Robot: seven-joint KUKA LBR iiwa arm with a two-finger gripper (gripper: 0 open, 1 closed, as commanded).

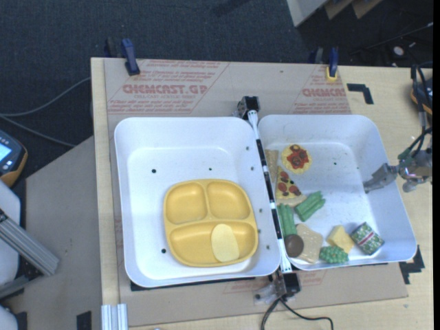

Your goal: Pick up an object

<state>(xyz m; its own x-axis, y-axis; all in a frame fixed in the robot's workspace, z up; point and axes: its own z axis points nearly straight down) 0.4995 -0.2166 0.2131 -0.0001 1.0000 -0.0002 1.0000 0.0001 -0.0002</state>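
At the right bin's (371,136) outer wall we see the gripper (382,177), but we cannot tell what state it is in. Toy food (323,243) lies along that bin's near side; a yellow plate (210,222) sits in the left bin (137,184).

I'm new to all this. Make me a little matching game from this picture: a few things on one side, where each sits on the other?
Things:
1. yellow divided plate
2. pale oval piece
3. small pizza toy
4. hand

Places:
A. near the right bin's far wall
B. at the right bin's right wall
C. in the left bin
D. on the plate's large compartment

Pairs: 1-C, 2-D, 3-A, 4-B
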